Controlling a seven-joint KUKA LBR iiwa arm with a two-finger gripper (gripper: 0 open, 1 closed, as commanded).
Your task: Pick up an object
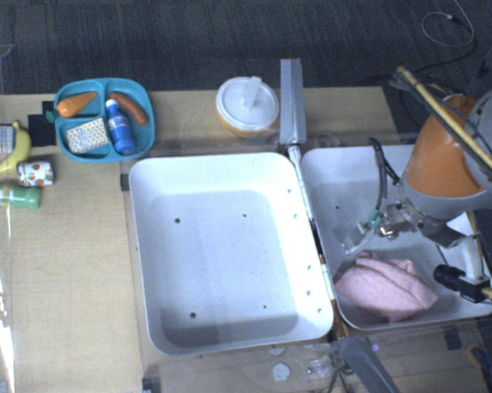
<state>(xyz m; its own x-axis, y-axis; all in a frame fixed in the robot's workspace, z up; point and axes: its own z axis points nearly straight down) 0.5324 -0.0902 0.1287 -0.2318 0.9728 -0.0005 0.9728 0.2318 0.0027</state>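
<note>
A soft pink cloth-like object [384,286] lies in the near part of the right bin [338,184]. My gripper [364,235] hangs over that bin's middle, just above and behind the pink object, reaching in from the right. The arm's orange band [438,163] sits above the wrist. Nothing shows between the fingers.
The left bin [214,173] lies beside the right one. On the bench behind stand a blue divided tray [141,102] of toy food and a white lidded cup [247,104]. A banana, a small can and a green bottle [9,196] lie at far left.
</note>
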